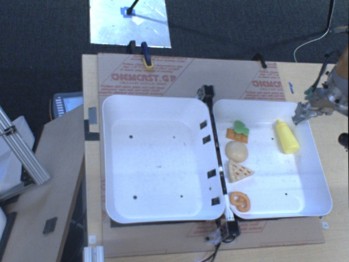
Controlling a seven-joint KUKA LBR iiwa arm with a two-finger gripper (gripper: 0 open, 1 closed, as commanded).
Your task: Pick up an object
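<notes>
2 red "CHEMCAST GP" prints (pixel 144 76) mark the board behind the bins; pincer (pixel 301 113) state unclear.

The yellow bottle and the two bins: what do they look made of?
The yellow bottle looks like smooth moulded plastic, probably a toy mustard bottle: uniform colour, soft sheen, rounded nozzle. The right bin and left bin look like thin, glossy white plastic: rounded corners, even surface, formed rims. None of this is certain from above.

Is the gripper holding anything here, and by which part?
Nothing is held. The gripper hangs above the right white bin's far edge, apart from the yellow mustard bottle.
</notes>
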